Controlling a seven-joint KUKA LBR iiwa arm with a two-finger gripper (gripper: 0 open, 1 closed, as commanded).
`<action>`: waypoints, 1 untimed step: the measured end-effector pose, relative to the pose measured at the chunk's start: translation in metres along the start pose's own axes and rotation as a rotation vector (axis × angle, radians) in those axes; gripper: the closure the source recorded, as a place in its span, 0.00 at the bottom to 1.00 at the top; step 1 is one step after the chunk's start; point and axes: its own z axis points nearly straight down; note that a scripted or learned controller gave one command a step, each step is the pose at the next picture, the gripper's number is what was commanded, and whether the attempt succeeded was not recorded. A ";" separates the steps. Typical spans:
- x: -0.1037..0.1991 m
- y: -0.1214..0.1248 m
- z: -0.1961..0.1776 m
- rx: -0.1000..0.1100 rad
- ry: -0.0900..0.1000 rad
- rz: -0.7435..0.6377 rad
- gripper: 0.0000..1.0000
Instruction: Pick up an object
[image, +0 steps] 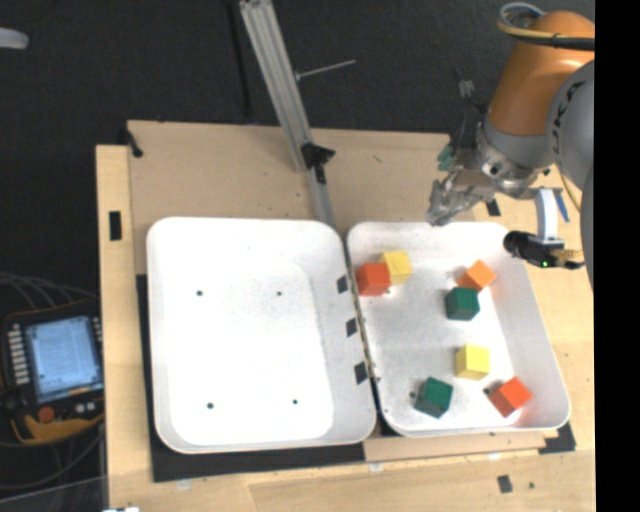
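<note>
Several small blocks lie in the right bin (530, 300). A red block (373, 278) touches a yellow block (397, 264) near the bin's back left corner. An orange block (480, 274) and a green block (462, 303) sit further right. Toward the front lie a yellow block (472, 361), a green block (434, 396) and a red-orange block (509, 396). My gripper (441, 211) hangs above the bin's back rim, behind all the blocks, with nothing seen between its fingers.
The left bin (245, 330) stands beside the right one, joined by black clips. A slanted metal pole (285, 90) rises behind the bins. A tablet-like device (55, 360) rests off the bench's left edge.
</note>
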 end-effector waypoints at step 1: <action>0.053 -0.015 -0.012 0.005 0.002 -0.005 1.00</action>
